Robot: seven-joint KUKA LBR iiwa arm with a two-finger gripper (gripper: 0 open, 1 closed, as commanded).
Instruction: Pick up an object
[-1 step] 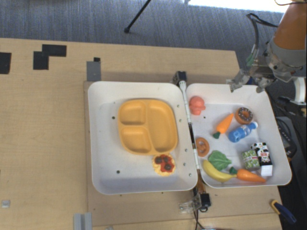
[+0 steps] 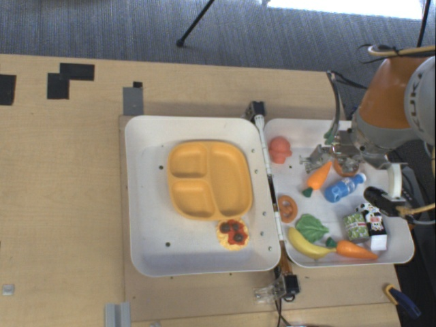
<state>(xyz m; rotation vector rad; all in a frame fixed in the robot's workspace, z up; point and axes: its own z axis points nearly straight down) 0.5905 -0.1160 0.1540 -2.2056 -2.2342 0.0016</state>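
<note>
Bench layout: two shallow white plastic bins side by side. Left bin (image 2: 146,182) holds a yellow three-compartment plastic tray (image 2: 208,179), with a small round toy pizza (image 2: 234,233) just beside its lower edge. Right bin (image 2: 402,251) holds a pink ball (image 2: 279,148), two orange toy carrots (image 2: 318,176) (image 2: 355,250), a blue bottle (image 2: 344,187), a yellow banana (image 2: 306,244) and a green leaf (image 2: 312,227). Grey two-finger gripper (image 2: 325,157) hangs over the upper carrot; jaw state cannot be told.

A tripod leg (image 2: 204,12) stands on grey carpet (image 2: 102,19) at the far side. Black tape patches (image 2: 68,79) mark the bench (image 2: 54,196) at far left.
</note>
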